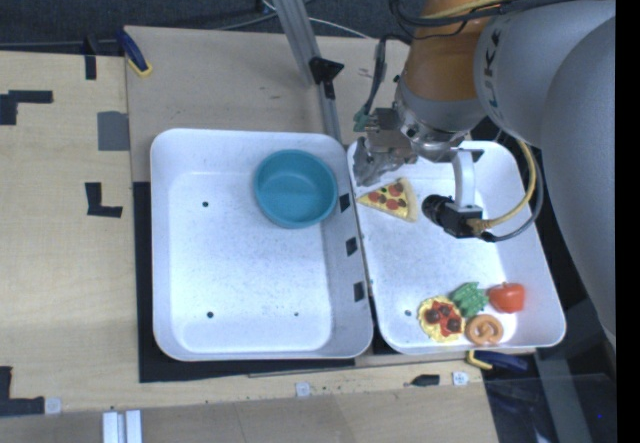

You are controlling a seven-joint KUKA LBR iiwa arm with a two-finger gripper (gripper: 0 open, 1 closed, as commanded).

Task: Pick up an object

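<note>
In the right bin point(520, 261), tool point(372, 163) beside pizza slice point(390, 199) (far-left corner).

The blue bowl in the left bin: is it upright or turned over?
Upright: the blue bowl shows its open hollow and rim.

Two bins point(200, 231) of smooth, glossy white plastic, faintly speckled. Bowl point(294, 188): smooth teal plastic with a soft sheen. Bench point(60, 231): matt, pale wood-like board. Arm shell point(560, 61): smooth grey casing; orange band point(460, 21) glossy. Pizza slice point(390, 199) and other toy foods point(470, 311): coloured moulded plastic.
</note>
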